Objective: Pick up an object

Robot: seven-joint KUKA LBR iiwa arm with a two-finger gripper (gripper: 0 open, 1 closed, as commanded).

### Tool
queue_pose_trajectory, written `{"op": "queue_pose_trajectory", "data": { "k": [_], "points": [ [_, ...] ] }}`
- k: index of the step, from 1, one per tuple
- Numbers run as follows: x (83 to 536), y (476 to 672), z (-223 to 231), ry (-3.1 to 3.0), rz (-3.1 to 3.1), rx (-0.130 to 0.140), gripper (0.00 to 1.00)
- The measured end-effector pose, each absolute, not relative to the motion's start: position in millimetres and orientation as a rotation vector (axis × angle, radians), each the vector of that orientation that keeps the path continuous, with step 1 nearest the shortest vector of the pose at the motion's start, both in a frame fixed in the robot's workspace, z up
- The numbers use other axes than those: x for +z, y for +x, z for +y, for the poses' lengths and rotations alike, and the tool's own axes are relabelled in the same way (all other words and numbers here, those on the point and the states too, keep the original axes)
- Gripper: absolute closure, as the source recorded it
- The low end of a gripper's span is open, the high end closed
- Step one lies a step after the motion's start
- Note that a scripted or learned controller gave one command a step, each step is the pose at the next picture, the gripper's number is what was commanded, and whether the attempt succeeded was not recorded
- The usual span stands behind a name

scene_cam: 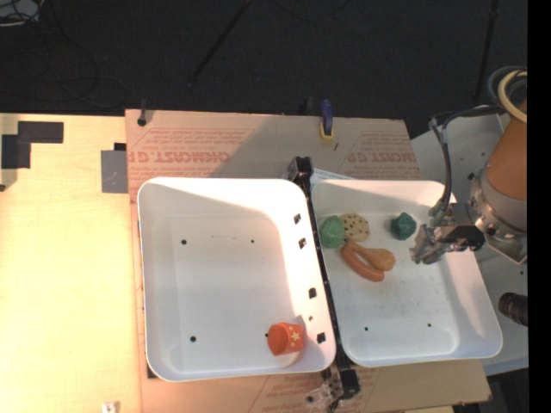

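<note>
2 shallow white plastic bins sit side by side on the pale wood desk (60,274), w/ a sheet of brown printed cardboard (232,149) under them. Landmark = the black clip strip (312,256) running btwn the bins. Left of it, the left bin (172,351) holds 1 thing: a small orange-red cup-shaped toy w/ a pale star mark (286,338), close to the strip at the bin's near corner. Right of the strip, the right bin (430,351) holds 4 things in its far half: a round green ball (331,231) just beside the strip; a tan speckled cookie-like disc (355,225) touching the ball on the side away from the strip; an orange sausage-shaped soft toy (368,261), lying slanted just nearer the camera than those 2; and a small teal lumpy block (403,225), farther from the strip, apart from the rest. The grey arm w/ orange band (515,157) comes in from the side far from the strip; its pincer (424,249) is low over the right bin, near the teal block and the sausage end. Can't tell if the pincer's spread or pressed together; nothing seen pinched in it.
</note>
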State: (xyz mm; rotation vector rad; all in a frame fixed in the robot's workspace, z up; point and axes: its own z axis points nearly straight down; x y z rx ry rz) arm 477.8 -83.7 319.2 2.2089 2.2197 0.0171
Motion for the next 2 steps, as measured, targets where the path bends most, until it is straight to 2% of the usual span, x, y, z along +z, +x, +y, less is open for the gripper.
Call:
{"op": "queue_pose_trajectory", "data": {
  "k": [1,2],
  "points": [
    [327,480.8,-24,2.218,2.226,-0.001,1.0],
    [180,503.7,-40,2.233,2.228,-0.02,1.0]
  ]
}}
